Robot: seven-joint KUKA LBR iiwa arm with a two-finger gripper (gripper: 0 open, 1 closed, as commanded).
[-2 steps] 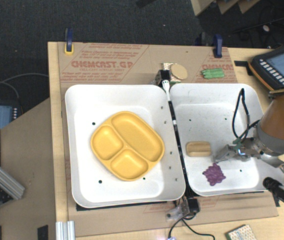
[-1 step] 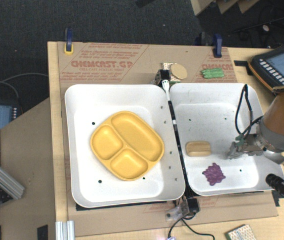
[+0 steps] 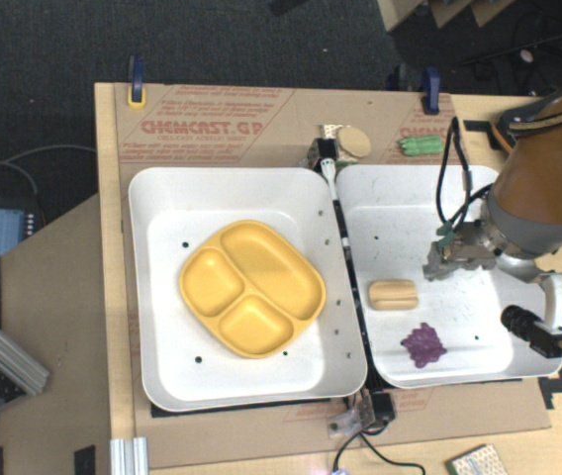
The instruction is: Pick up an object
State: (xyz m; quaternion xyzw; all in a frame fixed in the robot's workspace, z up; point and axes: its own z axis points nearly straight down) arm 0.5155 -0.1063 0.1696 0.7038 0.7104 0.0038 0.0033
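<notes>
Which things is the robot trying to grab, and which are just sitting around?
For the job:
gripper
tan block in the right bin
purple bunch in the right bin
yellow divided plate in the left bin

Just lying about:
green thing on the bench
blue clamps

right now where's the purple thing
In the camera view, the purple thing lies in the right-hand bin near its front edge, just below and right of the tan block, apart from it.
</notes>
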